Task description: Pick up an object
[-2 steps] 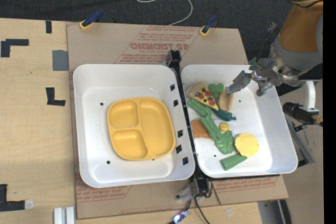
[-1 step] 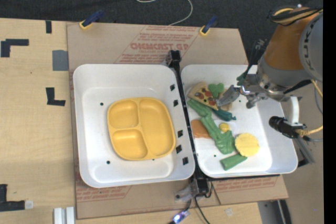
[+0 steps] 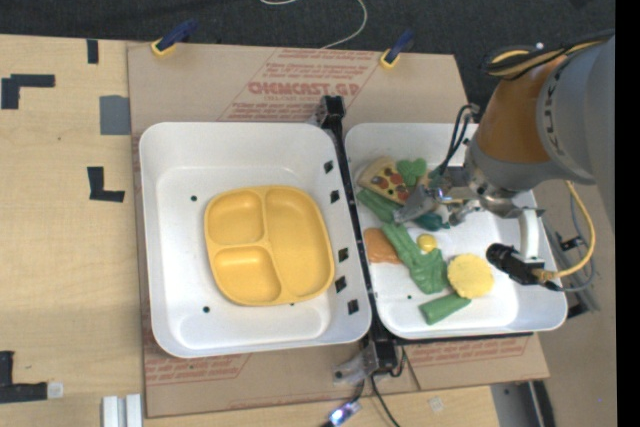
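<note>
While the grey arm (image 3: pixel 560 125) with its orange band reaches in over the right bin (image 3: pixel 505 315), the gripper (image 3: pixel 432 205) hangs low among the toys near that bin's middle, just above a small teal piece (image 3: pixel 428 218). Whether its fingers are spread or closed cannot be told, since the wrist and cabling hide them, and nothing is clearly seen between them.

The right bin carries the objects to be picked. A pizza-slice toy (image 3: pixel 383 180) lies near the bin's left wall toward the far edge, with a green leafy piece (image 3: pixel 411 171) touching it on the right. An orange piece (image 3: pixel 380 246) rests against the left wall nearer the front. A long green toy (image 3: pixel 416 259) runs from the middle toward the front edge, and a small yellow ball (image 3: pixel 427 242) sits on it. A yellow round toy (image 3: pixel 470 276) lies just right of the green one, near the front, and a green bar (image 3: pixel 443 308) lies beside the front edge.

The left bin (image 3: pixel 170 215) holds a yellow divided plate (image 3: pixel 268 244) at its middle. Both bins stand on a cardboard sheet (image 3: pixel 290 85) on the wooden bench (image 3: pixel 60 245).
</note>
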Available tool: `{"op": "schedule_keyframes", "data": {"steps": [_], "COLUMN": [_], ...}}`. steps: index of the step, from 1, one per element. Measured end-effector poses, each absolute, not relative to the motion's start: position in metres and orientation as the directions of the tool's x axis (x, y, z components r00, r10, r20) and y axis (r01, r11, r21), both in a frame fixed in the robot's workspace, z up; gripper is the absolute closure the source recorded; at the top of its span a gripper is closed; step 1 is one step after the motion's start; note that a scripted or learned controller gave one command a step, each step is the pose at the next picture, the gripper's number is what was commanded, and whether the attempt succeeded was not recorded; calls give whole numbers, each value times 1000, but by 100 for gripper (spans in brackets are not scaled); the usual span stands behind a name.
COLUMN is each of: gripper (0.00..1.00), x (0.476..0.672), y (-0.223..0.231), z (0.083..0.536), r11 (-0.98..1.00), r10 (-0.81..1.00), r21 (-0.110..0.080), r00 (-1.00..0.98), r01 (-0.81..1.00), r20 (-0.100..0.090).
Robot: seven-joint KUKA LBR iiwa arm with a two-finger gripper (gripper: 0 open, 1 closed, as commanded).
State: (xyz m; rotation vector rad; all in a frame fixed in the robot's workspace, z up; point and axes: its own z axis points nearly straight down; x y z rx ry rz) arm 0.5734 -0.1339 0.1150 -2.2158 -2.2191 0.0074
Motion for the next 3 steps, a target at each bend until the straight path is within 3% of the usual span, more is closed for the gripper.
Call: {"op": "schedule_keyframes", "data": {"steps": [1,2,3], "gripper": [0,100,100], "x": [574,574,579], "y": [-133,-133,-136], "z": [84,95,156], "r11": [1,1,1], "r10": [1000,1000,1000], "r21": [0,0,3], "r00": [-1,-1,-1], "r01": [1000,1000,1000], "r20": [-2,-2,-1]}}
